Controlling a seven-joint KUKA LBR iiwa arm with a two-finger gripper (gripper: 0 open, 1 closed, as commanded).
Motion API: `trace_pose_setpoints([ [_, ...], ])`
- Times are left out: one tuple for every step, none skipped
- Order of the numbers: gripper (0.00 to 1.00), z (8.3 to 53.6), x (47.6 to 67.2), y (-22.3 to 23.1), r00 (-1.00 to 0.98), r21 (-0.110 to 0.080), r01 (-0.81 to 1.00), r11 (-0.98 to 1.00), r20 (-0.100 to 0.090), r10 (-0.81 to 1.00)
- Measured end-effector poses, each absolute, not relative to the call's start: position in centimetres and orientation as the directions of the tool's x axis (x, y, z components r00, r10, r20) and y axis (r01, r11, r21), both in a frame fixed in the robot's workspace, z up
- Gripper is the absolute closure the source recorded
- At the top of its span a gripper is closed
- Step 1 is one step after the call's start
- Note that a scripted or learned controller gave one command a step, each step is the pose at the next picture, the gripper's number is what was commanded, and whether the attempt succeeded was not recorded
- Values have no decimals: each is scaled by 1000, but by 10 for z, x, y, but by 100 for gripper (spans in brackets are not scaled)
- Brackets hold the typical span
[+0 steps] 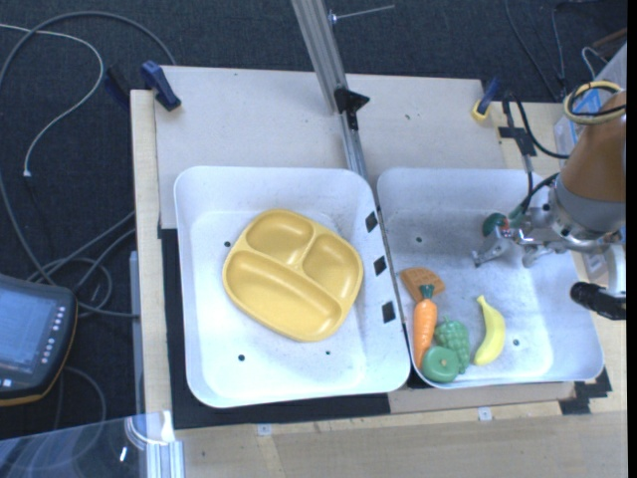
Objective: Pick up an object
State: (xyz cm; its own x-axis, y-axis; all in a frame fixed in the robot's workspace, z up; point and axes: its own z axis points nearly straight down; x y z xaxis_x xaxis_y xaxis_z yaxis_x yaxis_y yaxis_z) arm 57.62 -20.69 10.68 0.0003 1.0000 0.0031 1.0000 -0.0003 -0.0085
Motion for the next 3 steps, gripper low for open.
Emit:
trace_pose_setpoints([
  [100, 122, 579, -207, -1, 2, 1000, 1, 1, 1000],
  [100, 173, 590, -203, -2, 7, 1000, 2, -2, 1000],
  [100, 227, 592, -203, -2, 8, 1000, 2, -3, 1000],
])
